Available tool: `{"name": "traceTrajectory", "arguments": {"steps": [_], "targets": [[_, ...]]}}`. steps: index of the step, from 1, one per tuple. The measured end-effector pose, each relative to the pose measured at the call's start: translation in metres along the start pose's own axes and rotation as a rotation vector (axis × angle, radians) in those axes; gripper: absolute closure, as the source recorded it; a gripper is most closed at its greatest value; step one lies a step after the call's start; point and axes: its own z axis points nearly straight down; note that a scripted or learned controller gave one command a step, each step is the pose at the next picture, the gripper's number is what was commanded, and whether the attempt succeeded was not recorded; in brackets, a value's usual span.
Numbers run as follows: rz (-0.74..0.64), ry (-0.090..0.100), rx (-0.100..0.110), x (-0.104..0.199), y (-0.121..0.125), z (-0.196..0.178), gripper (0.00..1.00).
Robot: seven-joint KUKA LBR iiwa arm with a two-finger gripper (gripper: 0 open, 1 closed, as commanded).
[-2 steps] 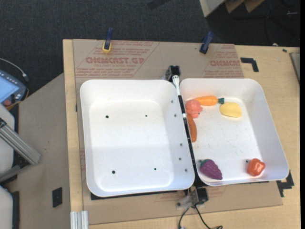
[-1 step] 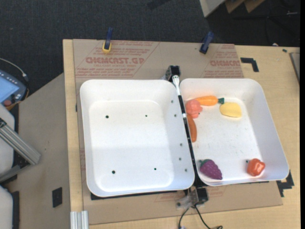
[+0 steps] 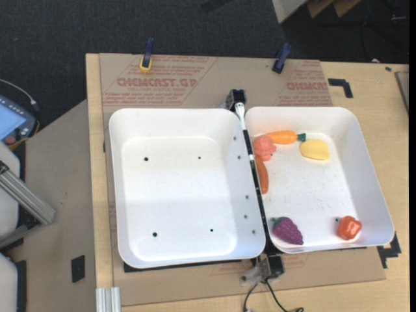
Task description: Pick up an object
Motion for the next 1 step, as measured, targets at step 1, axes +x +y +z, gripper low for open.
{"name": "traceTrajectory", "arguments": {"steps": [1], "targets": [[0.0, 0.0, 0.0, 0.0001, 0.031, 0.0, 1.0]]}}
